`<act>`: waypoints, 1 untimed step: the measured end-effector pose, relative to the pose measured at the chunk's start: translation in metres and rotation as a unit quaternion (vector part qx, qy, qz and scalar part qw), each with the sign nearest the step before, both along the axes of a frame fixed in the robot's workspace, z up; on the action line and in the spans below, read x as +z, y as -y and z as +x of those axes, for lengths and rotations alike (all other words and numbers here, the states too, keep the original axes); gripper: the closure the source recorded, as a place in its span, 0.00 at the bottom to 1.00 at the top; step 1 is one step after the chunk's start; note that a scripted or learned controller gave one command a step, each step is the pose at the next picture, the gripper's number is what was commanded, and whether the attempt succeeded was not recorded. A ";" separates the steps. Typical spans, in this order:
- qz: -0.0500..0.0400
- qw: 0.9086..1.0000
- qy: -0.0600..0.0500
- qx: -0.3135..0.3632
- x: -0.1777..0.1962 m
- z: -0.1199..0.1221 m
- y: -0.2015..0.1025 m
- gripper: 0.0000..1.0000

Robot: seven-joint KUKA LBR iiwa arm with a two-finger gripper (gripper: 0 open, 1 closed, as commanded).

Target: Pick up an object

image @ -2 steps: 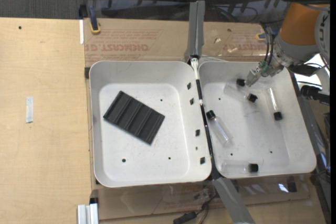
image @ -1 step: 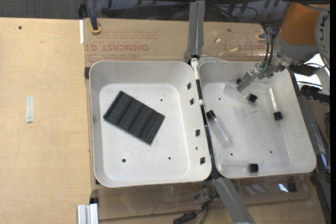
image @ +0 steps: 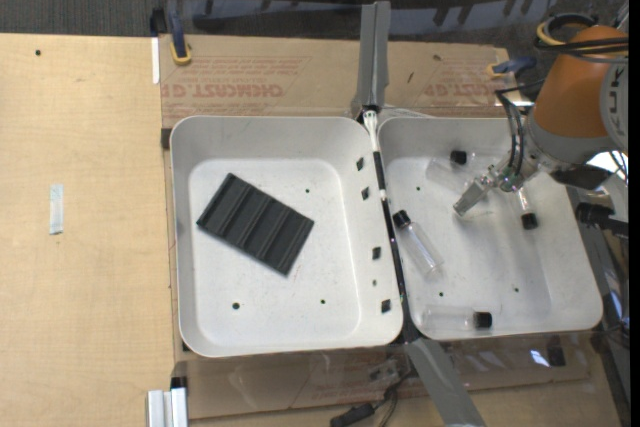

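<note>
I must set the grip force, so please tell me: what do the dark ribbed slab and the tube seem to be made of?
Slab: probably rigid plastic or rubber, matte dark grey; it shows parallel ridges and no shine.
Tube: probably clear plastic or glass, glossy; the white bin shows through it, and one end has a black cap.

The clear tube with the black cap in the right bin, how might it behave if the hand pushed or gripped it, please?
The tube lies flat and looks round, so a push would probably roll it. Its clear, smooth body seems slippery and light. The black cap may give surer purchase.
</note>
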State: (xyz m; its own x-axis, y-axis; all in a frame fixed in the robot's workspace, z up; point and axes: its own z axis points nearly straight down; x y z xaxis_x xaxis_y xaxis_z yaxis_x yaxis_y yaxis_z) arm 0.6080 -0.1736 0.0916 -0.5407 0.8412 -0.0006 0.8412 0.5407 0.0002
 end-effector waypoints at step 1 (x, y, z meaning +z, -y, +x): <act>0.000 1.000 0.001 -0.002 0.009 0.000 0.001 1.00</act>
State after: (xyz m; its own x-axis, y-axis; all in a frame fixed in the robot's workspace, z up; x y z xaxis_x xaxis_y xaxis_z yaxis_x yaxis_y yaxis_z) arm 0.6083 -0.1747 0.1011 -0.5371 0.8435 -0.0021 0.8435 0.5371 0.0019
